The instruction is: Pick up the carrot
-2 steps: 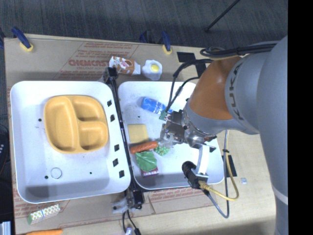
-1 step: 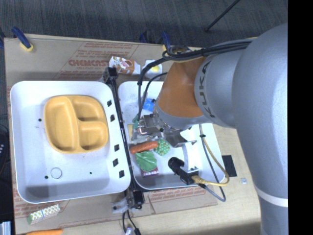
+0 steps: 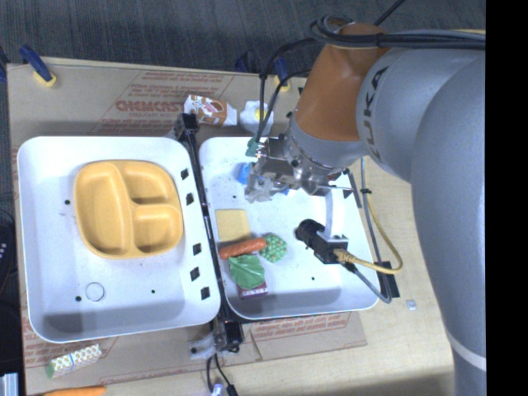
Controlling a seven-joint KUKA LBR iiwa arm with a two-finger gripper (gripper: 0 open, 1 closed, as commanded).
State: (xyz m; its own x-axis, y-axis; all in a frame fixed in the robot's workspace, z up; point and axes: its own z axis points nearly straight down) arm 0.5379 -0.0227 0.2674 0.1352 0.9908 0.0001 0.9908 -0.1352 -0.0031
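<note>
Carrot [image 3: 242,247] lies unpicked in the right bin [image 3: 346,299]; gripper [image 3: 266,180] hovers above it, finger state unclear.

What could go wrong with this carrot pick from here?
1. The carrot lies hemmed in by the broccoli, the yellow cheese slice and the green packet, so a descent might catch a neighbour instead.
2. It sits close to the right bin's left wall, leaving little finger room.
3. The end effector hovers above and to the right of the carrot, so a straight drop would likely miss.
</note>
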